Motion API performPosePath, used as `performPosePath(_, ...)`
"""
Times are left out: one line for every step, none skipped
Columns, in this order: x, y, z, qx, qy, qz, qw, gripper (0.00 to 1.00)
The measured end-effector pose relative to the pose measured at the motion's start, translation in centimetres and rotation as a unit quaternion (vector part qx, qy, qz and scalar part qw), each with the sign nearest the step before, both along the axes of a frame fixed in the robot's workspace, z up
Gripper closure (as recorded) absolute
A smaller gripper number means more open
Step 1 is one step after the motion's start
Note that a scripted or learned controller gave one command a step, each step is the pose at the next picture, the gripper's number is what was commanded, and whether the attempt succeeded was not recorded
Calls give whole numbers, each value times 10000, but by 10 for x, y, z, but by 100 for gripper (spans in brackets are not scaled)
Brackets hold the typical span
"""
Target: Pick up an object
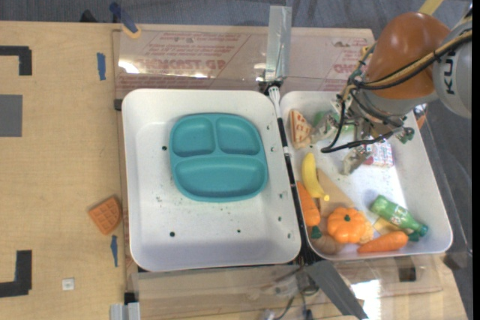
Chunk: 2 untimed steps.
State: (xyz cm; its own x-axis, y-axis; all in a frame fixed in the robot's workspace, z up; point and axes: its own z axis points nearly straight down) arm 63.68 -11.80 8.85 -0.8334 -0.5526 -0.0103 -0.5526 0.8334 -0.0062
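We list two white bins side by side on the bench. The left bin (142, 183) holds a teal divided plate (218, 157), lying flat near its middle. The right bin (435, 191) holds the toy food: a pizza slice (300, 127) at its upper left, a banana (311, 176) below that, an orange pumpkin (347, 225) near the front wall, a carrot (382, 242) just right of the pumpkin along the front edge, and a green bottle (397, 213) above the carrot. A pink-and-white packet (380, 154) lies near the middle of this bin. The gripper (358, 150) hangs over the upper part of the right bin, just beside the packet; we cannot tell how it is set. On the bench left of the bins we note a small waffle piece (105, 214).
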Motion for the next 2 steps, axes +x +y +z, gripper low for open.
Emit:
performPosePath(29, -19, -1, 12, 5, -669, 9978, 0)
performPosePath(32, -31, -1, 18, 8, -1297, 9916, 0)
